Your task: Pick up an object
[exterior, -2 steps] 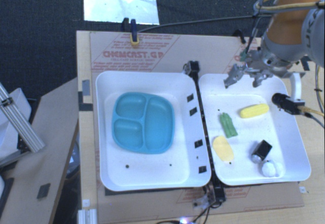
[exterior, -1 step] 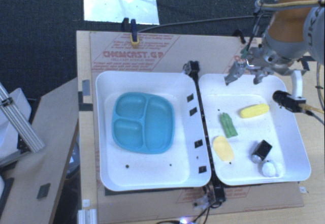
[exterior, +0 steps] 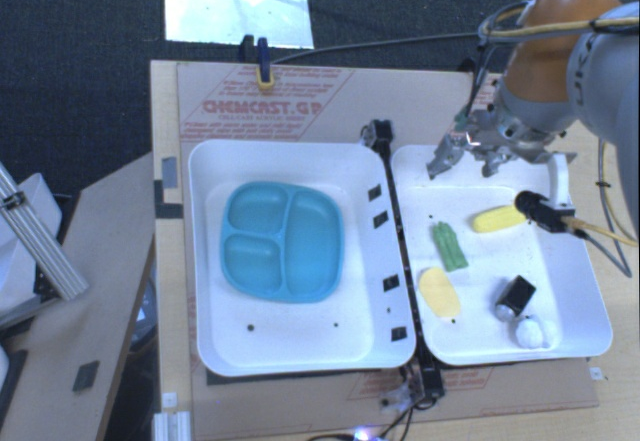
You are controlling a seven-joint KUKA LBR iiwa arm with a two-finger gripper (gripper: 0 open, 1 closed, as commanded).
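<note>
Five small things share one shallow white plastic bin (exterior: 590, 329), and a green ridged pod-shaped toy (exterior: 449, 246) near its middle serves as the reference point. A flat pale-yellow oval piece (exterior: 439, 292) lies just below the green pod, toward the near edge, close to it but apart. A yellow banana-like piece (exterior: 498, 219) sits to the pod's right and slightly farther back. A small black block with a white face (exterior: 515, 296) is down-right of the pod, with a white lumpy ball (exterior: 533, 332) just beyond that block. Left of the pod, across the black hinge strip, the second white bin (exterior: 215, 329) holds a blue sectioned plastic plate (exterior: 285, 239). The two-finger gripper (exterior: 465, 161) hangs over the far end of the bin, up-view from the pod and clear of it. Its jaws look spread, with nothing between them. Step in hand, by my read, is the approach: nothing is grasped and no target is clearly committed. Any of the five would do, and the pod is the nearest candidate. The next move calls for shifting toward the pod, descending, setting the fingers across its narrow width, then closing. The oval piece beside it leaves little room on that side.
</note>
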